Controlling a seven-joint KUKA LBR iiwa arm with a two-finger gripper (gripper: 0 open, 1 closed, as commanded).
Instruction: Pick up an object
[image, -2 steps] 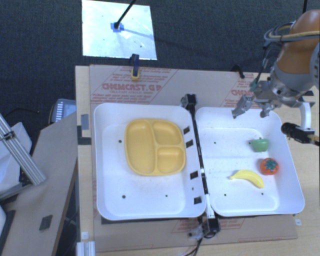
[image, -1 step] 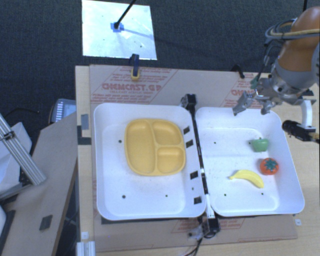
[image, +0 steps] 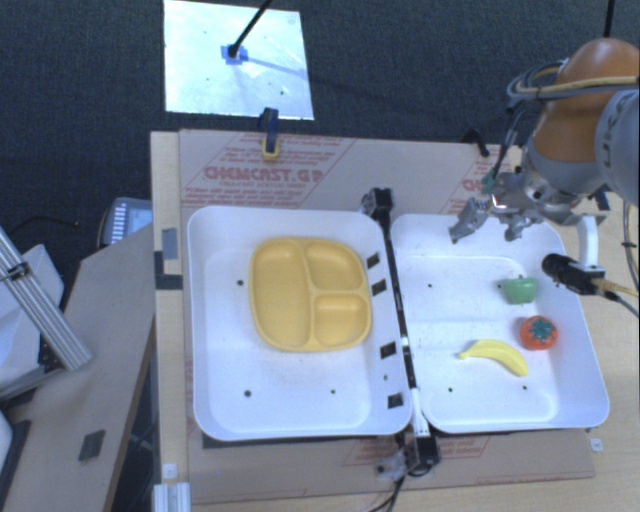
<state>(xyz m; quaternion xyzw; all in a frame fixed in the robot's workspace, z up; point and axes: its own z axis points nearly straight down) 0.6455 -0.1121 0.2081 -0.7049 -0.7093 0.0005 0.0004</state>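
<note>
three glossy toys (image: 495, 356), smooth white bin (image: 570, 405)

Left bin (image: 215, 400): one yellow divided plate (image: 308, 293), three compartments, lying near centre.
Right bin (image: 560, 400): green pepper (image: 518, 290) at upper right; red tomato (image: 538, 332) just below it; yellow banana (image: 494, 355) lower centre, apart from both.
Gripper (image: 490, 222): above the right bin's upper edge, fingers spread, nothing between them.
</note>
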